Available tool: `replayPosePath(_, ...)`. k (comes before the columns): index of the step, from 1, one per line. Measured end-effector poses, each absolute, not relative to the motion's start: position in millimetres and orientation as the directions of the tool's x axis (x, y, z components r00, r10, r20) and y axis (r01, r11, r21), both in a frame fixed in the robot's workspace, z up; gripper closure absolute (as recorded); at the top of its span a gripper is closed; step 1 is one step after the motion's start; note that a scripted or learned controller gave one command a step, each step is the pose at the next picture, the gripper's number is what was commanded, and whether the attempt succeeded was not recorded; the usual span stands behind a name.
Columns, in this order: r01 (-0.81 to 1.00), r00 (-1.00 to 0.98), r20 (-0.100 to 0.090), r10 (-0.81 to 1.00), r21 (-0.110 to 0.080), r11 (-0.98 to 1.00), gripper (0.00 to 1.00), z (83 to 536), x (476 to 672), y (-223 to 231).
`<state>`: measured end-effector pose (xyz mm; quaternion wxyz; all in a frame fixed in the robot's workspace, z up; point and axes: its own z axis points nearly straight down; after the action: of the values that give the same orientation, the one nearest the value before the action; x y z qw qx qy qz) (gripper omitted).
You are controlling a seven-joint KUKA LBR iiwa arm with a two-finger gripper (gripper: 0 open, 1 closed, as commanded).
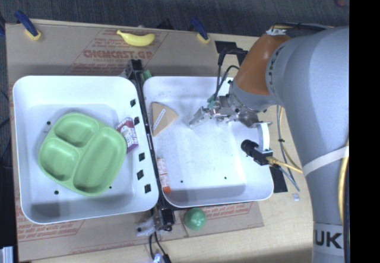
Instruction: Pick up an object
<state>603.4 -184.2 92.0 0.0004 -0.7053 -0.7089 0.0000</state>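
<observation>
Toward the upper left of the right bin (237,187), a tan wedge-shaped piece (161,117) lies flat on the white floor, close to the divider between the two bins. Its pointed end aims to the upper left of the frame and its rounded edge faces right, so its long axis runs roughly from upper left to lower right. A pale streak crosses its face.

Just right of the wedge, the gripper (198,118) hangs low over the bin — its metal jaws point left toward the wedge, spread a little, with nothing between them. Behind it the grey arm (314,95) with its orange band (256,69) fills the right side of the frame.

Across the divider, in the left bin (29,101), sits a green three-compartment plate (82,152), and a small red-and-white packet (128,132) rests between that plate and the bin's right wall. An orange-and-white packet (162,177) lies against the lower left wall of the right bin.

Outside the bins, on the cardboard-covered worktop (71,54), a yellow banana (136,37) lies at the top — and a green ball (195,218) sits at the bottom edge.
</observation>
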Motion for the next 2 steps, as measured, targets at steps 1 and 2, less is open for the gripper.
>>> replayPosePath(1,1.000,-0.008,0.001,1.000,-0.001,0.008,1.00,102.0,603.7,-183.8)
replayPosePath(2,1.000,-0.008,0.001,1.000,-0.001,0.008,0.00,101.9,603.6,-183.8)
